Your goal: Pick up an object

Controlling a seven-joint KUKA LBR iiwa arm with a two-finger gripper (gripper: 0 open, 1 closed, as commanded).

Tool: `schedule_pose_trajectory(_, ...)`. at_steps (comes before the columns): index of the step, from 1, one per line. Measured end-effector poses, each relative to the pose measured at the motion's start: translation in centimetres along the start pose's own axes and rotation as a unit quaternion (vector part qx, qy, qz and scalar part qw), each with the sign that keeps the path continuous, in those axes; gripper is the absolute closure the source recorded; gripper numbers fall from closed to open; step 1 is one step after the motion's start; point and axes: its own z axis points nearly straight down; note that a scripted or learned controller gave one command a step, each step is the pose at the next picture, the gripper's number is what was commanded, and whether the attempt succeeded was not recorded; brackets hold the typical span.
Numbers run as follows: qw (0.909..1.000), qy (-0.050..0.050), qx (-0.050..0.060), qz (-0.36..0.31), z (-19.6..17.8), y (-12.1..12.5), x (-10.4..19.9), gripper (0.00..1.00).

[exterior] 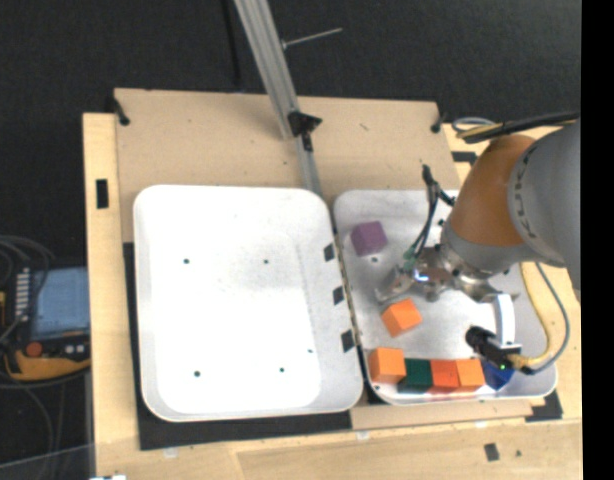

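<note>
In the right bin (352, 213) an orange cube (401, 316) lies tilted near the middle, just below my gripper (399, 284). The gripper reaches in from the right and hangs low over the bin floor, its tip beside the cube's upper edge. A purple cube (367, 236) sits further back on the left. Along the bin's front wall stands a row of blocks: an orange one (389, 363), a dark green one (418, 374), another orange one (445, 373), a lighter orange one (470, 372) and a blue one (497, 377).
The left bin (232, 298) lies beside the right one. A grey metal pole (272, 63) slants down from the top to the bins' back edge. The arm's orange band (484, 193) and cables hang over the right bin's right side.
</note>
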Motion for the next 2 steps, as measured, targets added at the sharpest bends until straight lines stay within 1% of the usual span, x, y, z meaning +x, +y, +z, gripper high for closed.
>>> schedule_pose_trajectory(1, 1.0, 0.0, -0.005, 0.004, -1.4, 0.2, 0.0, 1.0)
schedule_pose_trajectory(2, 1.0, 0.0, -0.005, 0.001, -6.1, -0.3, 0.3, 1.0)
